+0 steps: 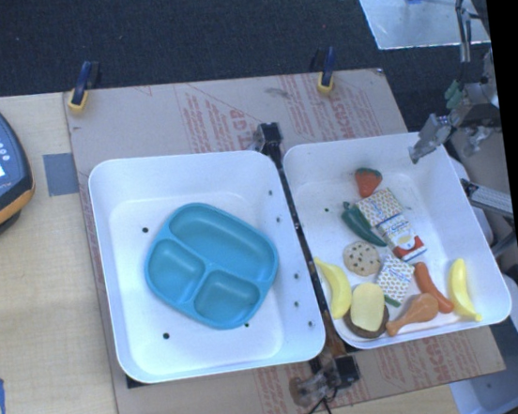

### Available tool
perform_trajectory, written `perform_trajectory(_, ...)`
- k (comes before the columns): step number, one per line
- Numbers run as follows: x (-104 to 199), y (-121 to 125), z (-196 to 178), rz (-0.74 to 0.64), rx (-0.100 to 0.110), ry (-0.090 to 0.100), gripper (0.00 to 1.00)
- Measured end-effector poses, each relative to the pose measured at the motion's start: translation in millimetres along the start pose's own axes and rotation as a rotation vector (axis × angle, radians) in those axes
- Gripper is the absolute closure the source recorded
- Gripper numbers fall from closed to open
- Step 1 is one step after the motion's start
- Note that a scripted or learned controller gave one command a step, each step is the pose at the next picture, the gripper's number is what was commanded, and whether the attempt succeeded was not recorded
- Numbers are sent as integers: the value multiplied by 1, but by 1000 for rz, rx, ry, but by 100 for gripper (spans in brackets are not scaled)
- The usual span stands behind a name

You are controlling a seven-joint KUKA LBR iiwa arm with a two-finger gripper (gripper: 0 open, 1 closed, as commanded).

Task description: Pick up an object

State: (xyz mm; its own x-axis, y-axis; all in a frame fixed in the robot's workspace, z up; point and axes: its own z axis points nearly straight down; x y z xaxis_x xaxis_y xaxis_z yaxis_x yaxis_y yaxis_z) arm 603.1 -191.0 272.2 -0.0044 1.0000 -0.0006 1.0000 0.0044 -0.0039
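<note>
Pretty much nothing is done yet, as far as this shot goes. The gripper [428, 141] sits at about 2 o'clock in the frame, right over the upper right rim of the right bin [320, 169], and it's carrying nothing. Whether the jaws are spread or pressed together is too small and blurry to tell.

All the candidates are lying loose in the right bin. There's a strawberry [367, 180] nearest the gripper, then a green pepper [359, 226] touching a little carton [392, 222], and a cookie [361, 257] just below that. Down at 6 o'clock in that bin there's a banana [336, 287] on the left edge, a drumstick [415, 311], a carrot [429, 285] and a second banana [460, 289] on the right side. They're packed close, several touching.

The left bin [114, 187] just has a blue divided tray [211, 265] sitting in the middle.

So what's left is basically everything: move in over the pile, come down, close on something, lift it. The strawberry looks like the easiest shot since it sits a bit apart from the rest.
</note>
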Motion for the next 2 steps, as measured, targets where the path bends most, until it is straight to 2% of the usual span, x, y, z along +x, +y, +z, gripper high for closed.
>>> perform_trajectory(1, 51, 43, 177, -3, -6, -1, 0)
perform_trajectory(2, 86, -21, 177, -1, -9, -4, 0)
